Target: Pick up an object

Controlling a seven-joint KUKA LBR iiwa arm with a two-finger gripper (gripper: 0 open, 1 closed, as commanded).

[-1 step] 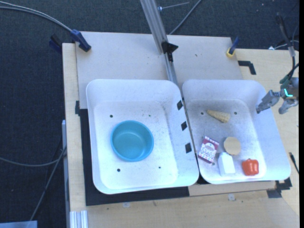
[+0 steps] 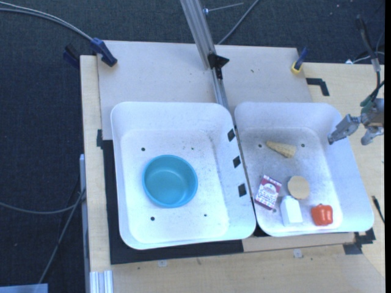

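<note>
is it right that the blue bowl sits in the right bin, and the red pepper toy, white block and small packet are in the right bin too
Not quite. The camera view shows the blue bowl alone in the left bin, not the right one. The rest holds: the red pepper toy, white block and small packet are in the right bin.

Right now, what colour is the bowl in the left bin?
Blue, a light turquoise; the bowl shows best in the camera view.
</note>
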